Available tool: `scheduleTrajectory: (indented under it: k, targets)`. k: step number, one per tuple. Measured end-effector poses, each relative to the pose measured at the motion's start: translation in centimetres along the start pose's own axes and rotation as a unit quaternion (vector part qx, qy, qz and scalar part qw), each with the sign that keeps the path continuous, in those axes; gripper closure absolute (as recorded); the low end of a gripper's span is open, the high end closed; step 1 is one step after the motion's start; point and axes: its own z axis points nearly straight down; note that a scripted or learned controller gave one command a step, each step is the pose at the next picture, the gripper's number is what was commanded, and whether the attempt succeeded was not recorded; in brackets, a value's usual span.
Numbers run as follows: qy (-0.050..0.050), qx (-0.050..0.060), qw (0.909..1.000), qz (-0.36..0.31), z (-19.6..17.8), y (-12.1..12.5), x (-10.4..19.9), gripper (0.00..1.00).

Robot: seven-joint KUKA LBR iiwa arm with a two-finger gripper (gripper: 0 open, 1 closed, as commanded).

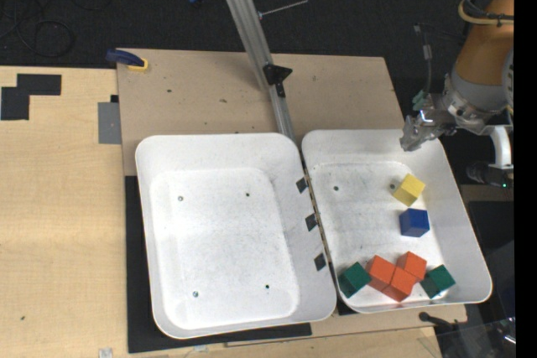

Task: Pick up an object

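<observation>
Six blocks (399, 264) in right bin (352, 155); hand (413, 137) above rim.

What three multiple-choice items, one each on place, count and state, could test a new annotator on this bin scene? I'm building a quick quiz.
1. Where do the blocks lie?
A. left bin
B. right bin
C. on the bench

2. How many green blocks are there?
A. one
B. two
C. four

3. Where is the end effector?
A. above the right bin's far right corner
B. pressed on the blue block
C. over the left bin

Answers:
1 B: all blocks sit in the right bin.
2 B: one green block left of the orange blocks, another green block to their right.
3 A: the end effector is near that corner, apart from the yellow block and blue block.
</observation>
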Motion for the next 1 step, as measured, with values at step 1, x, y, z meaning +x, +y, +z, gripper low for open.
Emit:
scheduleTrajectory:
  k: [1]
  targets:
    - [0.0, 0.001, 1.0, -0.001, -4.33, 0.09, -0.12, 1.0]
